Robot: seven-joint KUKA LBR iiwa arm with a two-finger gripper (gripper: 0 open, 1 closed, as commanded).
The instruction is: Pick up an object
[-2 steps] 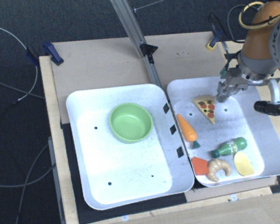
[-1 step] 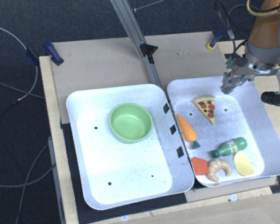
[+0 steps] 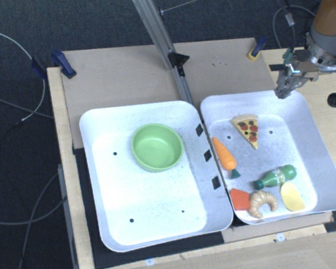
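Plastic toy food is seen scattered across the right bin (image 3: 310,114) in the camera view: a pizza slice (image 3: 247,129) near the far wall, a carrot (image 3: 224,153) lying along the inner edge, a green bottle (image 3: 276,176) on its side, and a croissant (image 3: 262,203) flanked by a red piece (image 3: 240,198) and a yellow piece (image 3: 292,197) at the near rim. A green bowl (image 3: 156,146) is shown alone in the left bin (image 3: 107,186).

No single object is named by the task, so any of these may be taken. All are judged to be light, hollow and stiff, with smooth skins that could slip under a pinch. The carrot is judged the best candidate: it lies apart from its neighbours and could be gripped across its narrow body near the middle. The bottle is round and may roll away when touched. The flat pizza slice offers little height to close upon, and the crowded near corner leaves little room beside the croissant.

The gripper (image 3: 284,89) is pictured at the far right corner of the right bin, over its rim, well apart from every toy. Nothing is seen between its tips, and whether they are spread or closed cannot be told at this size.
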